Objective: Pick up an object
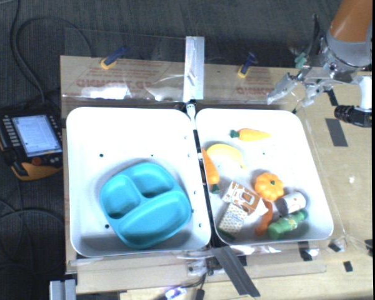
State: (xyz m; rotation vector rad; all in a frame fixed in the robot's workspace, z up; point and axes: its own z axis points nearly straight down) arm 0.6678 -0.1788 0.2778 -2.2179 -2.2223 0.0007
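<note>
Beyond the right bin [312,167], the claw [287,92] hangs wide; orange pumpkin [269,185] inside.

My two shallow white plastic bins [87,167] look smooth and a bit shiny. The blue plastic plate with three sections [145,202] is smooth and matt. The little orange plastic pumpkin [269,185] shines. The small printed box [240,199] looks like paper card. The dark floor [25,55] looks like rough carpet.
</note>
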